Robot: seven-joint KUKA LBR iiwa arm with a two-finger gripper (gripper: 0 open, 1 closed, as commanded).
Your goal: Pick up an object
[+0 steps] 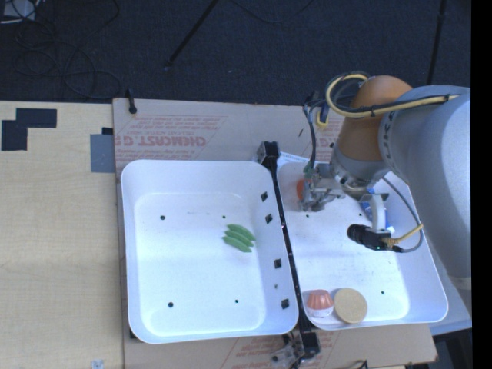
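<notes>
Arm: the grey arm [430, 152] with its orange band is seen reaching in from the right, bent down over the far part of the right bin [430, 302].

Gripper: the gripper [314, 198] is lowered to the floor of the right bin, near its far-left corner, just beside the divider between the bins.

Grip state: cannot be told — the tips are blurred against the white floor, and nothing can be made out between them.

Nearest thing: a small orange-red object [300, 187] is glimpsed just left of the gripper, largely hidden by it; whether it is touched cannot be told.

Key relation: this object lies on the divider side of the gripper, so any closing move is judged to depend on a small shift toward the bin wall. Its long axis cannot be read.

Other candidates, right bin: a round tan disc [350, 304] and a pinkish-orange rounded piece [319, 302] are set side by side, touching or nearly so, at the near-left corner — well apart from the gripper.

Left bin: a green ridged item [239, 237] is placed right of centre in the left bin [154, 314], its long axis slanting from far-left to near-right; the divider stands between it and the gripper.

In the way: the bin wall crowds the orange-red object, and a black cable fitting [369, 237] hangs beside the wrist.

Progress: nothing is seen lifted yet.
</notes>
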